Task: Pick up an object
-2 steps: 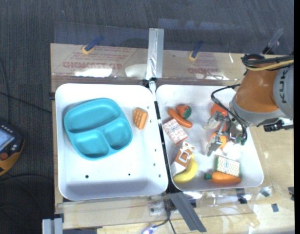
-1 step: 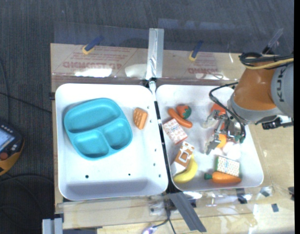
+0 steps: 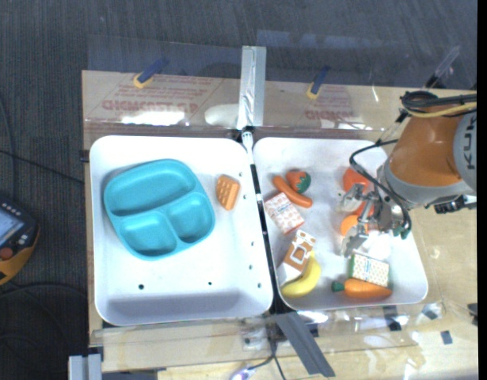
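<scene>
Nearest to the camera, a smooth plastic carrot with a green tip is lying along the near edge of the right bin. Just behind it, a small white box with printed faces is sitting, touching the carrot. To the left, a curved yellow banana is resting close to the bins' shared wall, with a small printed carton just beyond it and a pinkish checked box farther away. An orange sausage-like piece and a round red and green fruit are lying at the far side of that bin.

The gripper is hanging low over the right part of the right bin, under the grey arm with its glossy orange band. I cannot tell how its fingers are standing, because cables and metal parts are mixing there. Orange rounded pieces are lying just beside it, and I cannot tell if they are touching.

In the left bin, a smooth blue tray with three compartments is resting, and a ridged orange wedge is lying to its right.
</scene>
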`<state>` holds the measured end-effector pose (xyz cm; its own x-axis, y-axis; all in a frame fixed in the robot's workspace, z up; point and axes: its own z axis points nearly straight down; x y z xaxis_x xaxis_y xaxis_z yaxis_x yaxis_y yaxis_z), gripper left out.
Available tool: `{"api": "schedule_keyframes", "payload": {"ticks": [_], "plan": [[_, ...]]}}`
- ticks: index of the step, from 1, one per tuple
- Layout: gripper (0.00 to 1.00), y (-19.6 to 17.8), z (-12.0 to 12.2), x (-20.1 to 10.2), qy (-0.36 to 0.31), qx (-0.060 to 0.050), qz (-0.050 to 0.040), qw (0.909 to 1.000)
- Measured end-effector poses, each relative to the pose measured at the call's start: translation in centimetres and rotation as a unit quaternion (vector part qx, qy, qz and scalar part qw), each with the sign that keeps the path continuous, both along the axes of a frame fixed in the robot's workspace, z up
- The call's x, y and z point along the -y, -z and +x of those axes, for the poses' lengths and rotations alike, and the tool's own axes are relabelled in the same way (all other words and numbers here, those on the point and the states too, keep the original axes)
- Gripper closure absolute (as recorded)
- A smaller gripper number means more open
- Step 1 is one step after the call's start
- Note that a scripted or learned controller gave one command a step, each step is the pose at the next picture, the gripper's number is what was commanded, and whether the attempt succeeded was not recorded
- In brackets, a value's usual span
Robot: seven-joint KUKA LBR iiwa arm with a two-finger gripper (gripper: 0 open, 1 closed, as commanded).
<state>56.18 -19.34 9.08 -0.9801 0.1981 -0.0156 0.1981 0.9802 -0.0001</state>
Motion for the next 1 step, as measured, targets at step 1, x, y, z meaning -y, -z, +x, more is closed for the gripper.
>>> {"api": "schedule_keyframes", "payload": {"ticks": [1], "plan": [[0.0, -0.03, -0.45, -1.19, -0.009, 0.0, -0.0019, 1.0]]}}
